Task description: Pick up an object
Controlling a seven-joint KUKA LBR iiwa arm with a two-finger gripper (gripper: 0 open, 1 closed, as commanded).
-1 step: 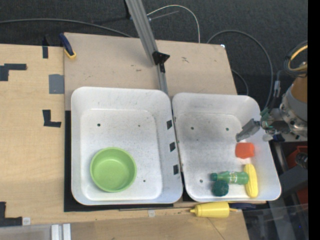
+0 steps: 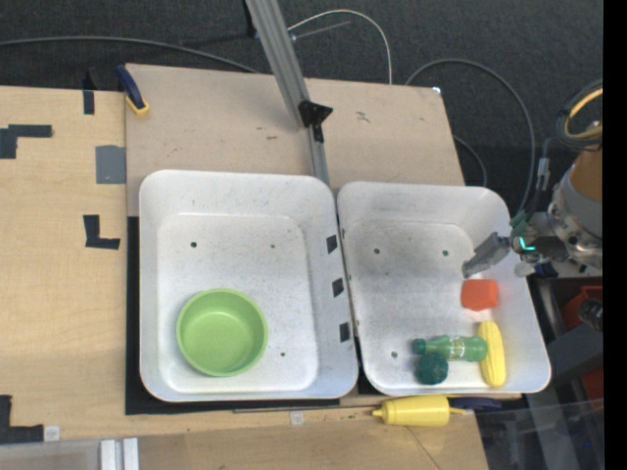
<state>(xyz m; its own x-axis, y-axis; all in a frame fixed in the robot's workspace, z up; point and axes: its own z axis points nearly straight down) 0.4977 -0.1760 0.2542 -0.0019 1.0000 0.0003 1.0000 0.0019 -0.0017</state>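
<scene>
From the one camera above the counter [image 2: 245, 106], the gripper [image 2: 487, 254] reaches in at the right rim of the right bin [image 2: 411, 213]; whether it is released or clenched I cannot tell, and nothing is seen held in it.

The likeliest thing to pick is the orange block [image 2: 479, 295], lying on the bin floor just below the gripper. It looks small, stiff and light, probably a foam or plastic piece with flat faces, so I judge it would take a pinch across two opposite sides without slipping.

Further below the gripper lie a yellow banana-shaped toy [image 2: 493, 352], a green bottle [image 2: 453, 348] touching it, and a dark green lump [image 2: 430, 368] against the bottle. These crowd together and would be harder to take singly.

The block sits near the bin's right wall, so room on that side is tight; toward the gripper's left the bin floor is open. Well off to the left, the other bin [image 2: 235, 204] carries a green bowl [image 2: 221, 332]. A yellow mustard-like bottle [image 2: 415, 411] lies outside, beyond the bin's near rim.
</scene>
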